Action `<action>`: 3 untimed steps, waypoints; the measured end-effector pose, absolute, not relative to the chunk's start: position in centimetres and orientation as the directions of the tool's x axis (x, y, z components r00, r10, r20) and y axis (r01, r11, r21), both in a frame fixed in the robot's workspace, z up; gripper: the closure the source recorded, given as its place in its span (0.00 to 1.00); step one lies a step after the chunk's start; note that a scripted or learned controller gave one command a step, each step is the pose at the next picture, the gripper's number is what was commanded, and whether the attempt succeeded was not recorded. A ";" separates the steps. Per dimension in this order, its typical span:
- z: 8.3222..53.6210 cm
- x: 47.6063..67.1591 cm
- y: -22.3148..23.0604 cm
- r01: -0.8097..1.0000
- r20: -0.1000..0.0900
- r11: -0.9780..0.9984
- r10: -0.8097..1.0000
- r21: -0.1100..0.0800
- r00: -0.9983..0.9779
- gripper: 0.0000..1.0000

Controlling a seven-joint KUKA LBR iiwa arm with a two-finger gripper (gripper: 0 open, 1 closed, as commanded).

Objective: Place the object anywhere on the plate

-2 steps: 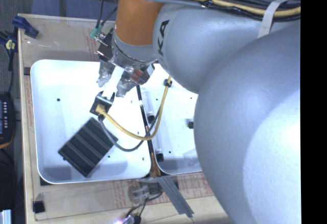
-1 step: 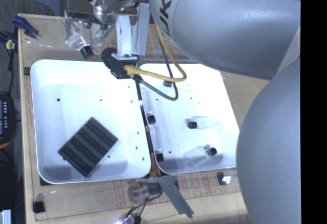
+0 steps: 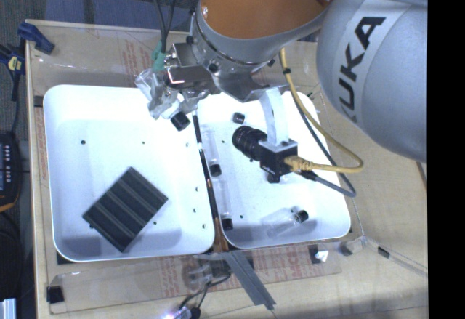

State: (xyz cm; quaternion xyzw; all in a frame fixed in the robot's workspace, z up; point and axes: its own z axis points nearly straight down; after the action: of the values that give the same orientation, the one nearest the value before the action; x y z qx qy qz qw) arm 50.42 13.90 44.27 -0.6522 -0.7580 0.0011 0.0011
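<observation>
I see the gripper over the left bin's one o'clock corner, grip unreadable, so I'd steer toward seven o'clock and lower squarely over the dark ridged plate.

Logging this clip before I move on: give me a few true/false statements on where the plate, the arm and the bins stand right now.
1. The dark ribbed plate lies in the left bin. True.
2. The plate lies square to the bin walls. False: it sits turned at an angle.
3. The pincer is above the upper part of the divide between the bins. True.
4. The arm enters from the left. False: it reaches in from the right.
5. The right bin holds the plate. False: it holds small clear and black pieces.
</observation>
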 end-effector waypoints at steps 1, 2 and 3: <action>44.2 47.6 10.1 0.929 0.001 0.370 0.929 -0.003 -0.370 1.00; 22.7 47.5 12.6 0.933 0.001 0.360 0.933 -0.008 -0.360 1.00; 26.4 47.5 19.4 0.977 -0.002 0.215 0.977 -0.004 -0.215 1.00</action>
State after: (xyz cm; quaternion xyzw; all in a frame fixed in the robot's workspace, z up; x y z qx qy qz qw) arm 47.54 19.43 26.43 -0.6265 -0.7795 0.0019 0.0006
